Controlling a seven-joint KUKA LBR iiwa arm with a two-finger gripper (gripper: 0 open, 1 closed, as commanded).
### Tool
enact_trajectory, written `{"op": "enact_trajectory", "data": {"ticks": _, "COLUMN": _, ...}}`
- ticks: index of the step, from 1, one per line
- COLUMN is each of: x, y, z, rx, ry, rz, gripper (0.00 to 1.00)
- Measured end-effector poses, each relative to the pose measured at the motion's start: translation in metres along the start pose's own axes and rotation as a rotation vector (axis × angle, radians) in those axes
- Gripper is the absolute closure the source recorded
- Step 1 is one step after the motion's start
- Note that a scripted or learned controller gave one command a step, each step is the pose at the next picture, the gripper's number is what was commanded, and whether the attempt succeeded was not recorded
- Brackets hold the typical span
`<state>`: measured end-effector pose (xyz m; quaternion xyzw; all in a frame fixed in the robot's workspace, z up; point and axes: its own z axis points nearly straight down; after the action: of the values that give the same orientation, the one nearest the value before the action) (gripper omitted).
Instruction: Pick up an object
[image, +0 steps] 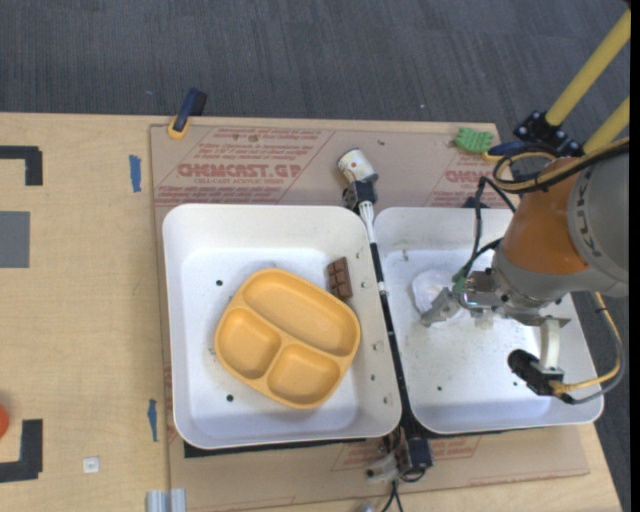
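My gripper (440, 308) is low in the right bin (470, 405), near its left half, with the grey arm and its orange band (540, 235) above it. A pale, crumpled white object (427, 289) lies on the bin floor right beside the gripper tip; whether they touch is unclear. In the left bin (190, 300) a yellow three-compartment plate (288, 337) lies flat. A small brown bar (340, 278) rests between the plate and the bin's right wall.
A black plug on a yellow cable (535, 372) hangs from the arm over the right bin's lower right. A white and black fitting (356, 172) sits behind the bins on the brown board, and a green piece (472, 139) lies at its back right.
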<state>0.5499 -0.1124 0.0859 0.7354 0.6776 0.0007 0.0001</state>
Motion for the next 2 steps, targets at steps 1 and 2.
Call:
{"op": "enact_trajectory", "data": {"ticks": 1, "x": 0.013, "y": 0.061, "z": 0.000, "rx": -0.003, "ry": -0.001, "rz": 0.191, "gripper": 0.00}}
{"op": "enact_trajectory", "data": {"ticks": 2, "x": 0.024, "y": 0.046, "z": 0.001, "rx": 0.002, "ry": 0.000, "rz": 0.067, "gripper": 0.00}}
